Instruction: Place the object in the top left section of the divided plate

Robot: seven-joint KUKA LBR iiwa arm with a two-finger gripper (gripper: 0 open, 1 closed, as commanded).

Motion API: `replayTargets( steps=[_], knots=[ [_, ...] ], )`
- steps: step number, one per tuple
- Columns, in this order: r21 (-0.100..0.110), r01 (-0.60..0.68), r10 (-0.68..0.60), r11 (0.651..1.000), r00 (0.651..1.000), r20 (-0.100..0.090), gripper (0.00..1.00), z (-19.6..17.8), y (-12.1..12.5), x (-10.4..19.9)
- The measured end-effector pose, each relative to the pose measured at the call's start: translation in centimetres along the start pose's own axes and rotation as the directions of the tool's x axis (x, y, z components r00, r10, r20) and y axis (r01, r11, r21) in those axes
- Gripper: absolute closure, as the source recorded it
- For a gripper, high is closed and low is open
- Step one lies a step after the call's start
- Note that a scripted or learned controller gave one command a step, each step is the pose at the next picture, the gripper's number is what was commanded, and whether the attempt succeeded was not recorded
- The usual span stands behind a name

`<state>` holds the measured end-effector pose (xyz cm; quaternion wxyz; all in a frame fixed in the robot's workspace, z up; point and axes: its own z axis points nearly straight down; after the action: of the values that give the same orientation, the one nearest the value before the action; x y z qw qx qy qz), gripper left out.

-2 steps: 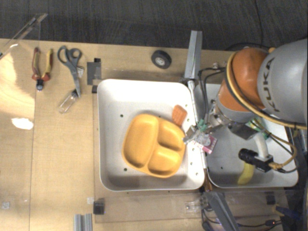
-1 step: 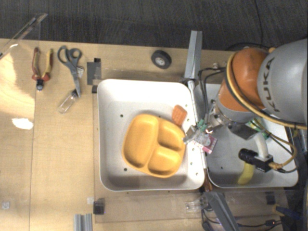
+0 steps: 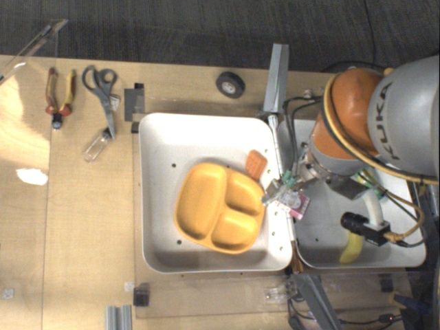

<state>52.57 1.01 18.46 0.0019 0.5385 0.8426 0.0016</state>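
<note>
Pale wood bench (image 3: 75, 239) carried two shallow white bins side by side, with dark ribbed flooring (image 3: 172, 12) along the far edge. Left bin (image 3: 158, 150): one yellow divided plate (image 3: 220, 206) of three sections, lying flat; one small orange block (image 3: 256, 163) just off the plate's far right rim, on the bin floor. Right bin (image 3: 405, 256): one yellow banana-shaped piece (image 3: 351, 249) at the near side. Bench to the far left: red-handled pliers (image 3: 58, 95), grey scissors (image 3: 103, 91); a black tape roll (image 3: 230, 84) farther right. Grey arm (image 3: 405, 115) with orange band (image 3: 350, 105) reached in from the right, its gripper (image 3: 283, 190) low over the wall between the bins, close to the plate's right rim. Whether the claw was spread or pressed together could not be told.
</note>
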Motion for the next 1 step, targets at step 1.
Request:
replayTargets(
  steps=[1],
  knots=[
    [0.000,0.000,0.000,1.000,1.000,0.000,0.00,0.00,0.00,0.00]
  ],
)
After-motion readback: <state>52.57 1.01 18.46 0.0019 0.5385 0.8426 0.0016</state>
